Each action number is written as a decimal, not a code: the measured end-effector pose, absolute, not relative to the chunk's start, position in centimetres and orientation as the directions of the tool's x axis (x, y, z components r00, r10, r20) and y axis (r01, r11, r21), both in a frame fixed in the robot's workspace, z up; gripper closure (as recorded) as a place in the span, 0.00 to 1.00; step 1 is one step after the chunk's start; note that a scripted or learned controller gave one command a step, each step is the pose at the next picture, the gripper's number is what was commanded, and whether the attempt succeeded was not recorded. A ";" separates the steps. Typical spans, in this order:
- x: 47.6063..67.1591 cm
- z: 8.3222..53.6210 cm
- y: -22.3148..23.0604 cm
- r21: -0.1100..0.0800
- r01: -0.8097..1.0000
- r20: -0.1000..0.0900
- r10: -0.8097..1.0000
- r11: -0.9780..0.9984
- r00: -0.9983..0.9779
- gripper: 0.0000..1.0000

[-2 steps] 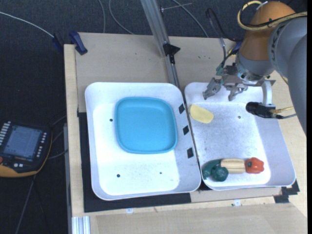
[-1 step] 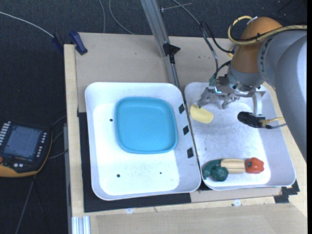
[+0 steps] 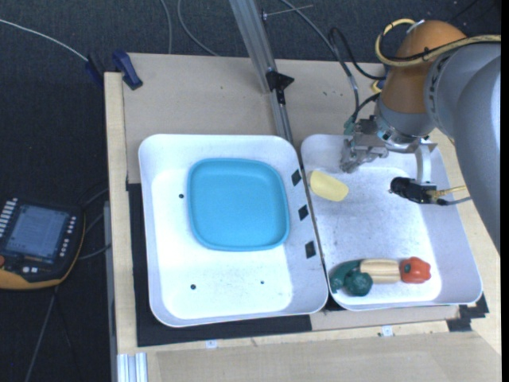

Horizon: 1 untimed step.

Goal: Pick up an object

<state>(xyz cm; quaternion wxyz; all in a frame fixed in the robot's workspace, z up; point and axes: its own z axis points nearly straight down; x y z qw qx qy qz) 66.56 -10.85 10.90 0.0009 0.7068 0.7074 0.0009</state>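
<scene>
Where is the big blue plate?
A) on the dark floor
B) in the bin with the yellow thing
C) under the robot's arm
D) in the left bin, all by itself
D: the blue plate lies flat in the left bin, while the yellow thing sits in the right bin.

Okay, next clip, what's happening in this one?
A single arm reaches in from the right over the right bin, its gripper low near the bin's far corner, close to a pale yellow object. Nothing shows between its fingers. Along the near edge lie a green item, a tan piece and a red item. The left bin holds a blue tray.
</scene>
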 end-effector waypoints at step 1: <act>67.1 17.1 -11.0 0.005 1.000 -0.001 1.000 0.000 0.000 1.00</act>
